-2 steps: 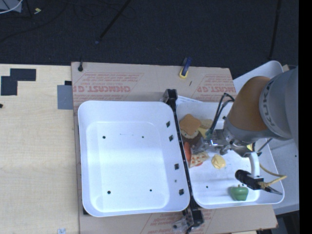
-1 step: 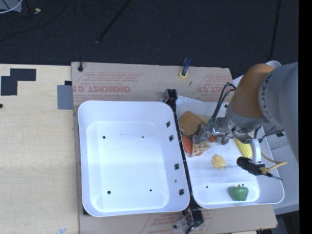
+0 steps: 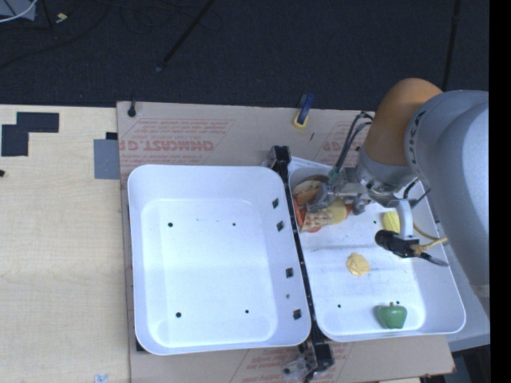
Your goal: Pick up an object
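The counter [image 3: 56,254] is the broadest thing here, pale wood running off to the view's left of the right-hand bin [image 3: 343,294], which I take as my marker. A brown cardboard sheet [image 3: 200,138] lies on the counter under that bin and pokes out past its far and near rims. My arm [image 3: 455,174] comes in over the bin's right-side rim and hides that rim's upper stretch. The left-hand bin [image 3: 207,262] sits wall to wall against the right-hand bin, with a black seam between them, and its floor shows plain white right across.

Inside the right-hand bin the widest open floor is the near half, along the seam wall. My gripper [image 3: 331,198] is down in the bin's far corner by the seam, close to both walls there. I cannot tell whether it is released or clenched, or whether anything is in it.

A mixed pile [image 3: 307,202] of orange, red and pale pieces lies in that same far corner, touching the seam wall, just beside my gripper. A green piece [image 3: 391,316] sits near the bin's near rim, toward its right-side wall. A yellow lump [image 3: 358,264] lies alone about mid-floor. A small yellow piece [image 3: 390,220] rests near the right-side wall. A blue and yellow clamp [image 3: 303,112] stands on the cardboard's far edge, well beyond the bin's far rim.
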Motion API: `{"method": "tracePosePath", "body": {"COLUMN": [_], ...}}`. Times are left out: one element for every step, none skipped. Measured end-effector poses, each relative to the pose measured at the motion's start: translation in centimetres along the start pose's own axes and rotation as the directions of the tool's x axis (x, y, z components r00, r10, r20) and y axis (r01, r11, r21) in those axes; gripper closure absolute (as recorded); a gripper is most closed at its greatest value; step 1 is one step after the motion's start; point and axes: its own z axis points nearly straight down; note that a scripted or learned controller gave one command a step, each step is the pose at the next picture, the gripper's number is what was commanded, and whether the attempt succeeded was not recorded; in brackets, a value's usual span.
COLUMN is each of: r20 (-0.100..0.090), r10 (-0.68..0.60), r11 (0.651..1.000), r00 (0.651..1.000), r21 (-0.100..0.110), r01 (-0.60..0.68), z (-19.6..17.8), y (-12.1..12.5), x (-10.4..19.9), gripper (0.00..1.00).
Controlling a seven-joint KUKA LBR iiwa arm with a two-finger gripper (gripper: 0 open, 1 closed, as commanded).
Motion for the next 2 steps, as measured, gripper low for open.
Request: {"method": "tracePosePath", "body": {"r20": [0.011,0.001], "r10": [0.004,0.009], "r11": [1.000,1.000], "r00": [1.000,1.000], "r21": [-0.005,0.009], "r01": [-0.004,-0.009], "z": [-0.1,-5.2], "y": [-0.1,-6.6], "x": [2.7,-3.4], "gripper": [0.00,0.00]}}
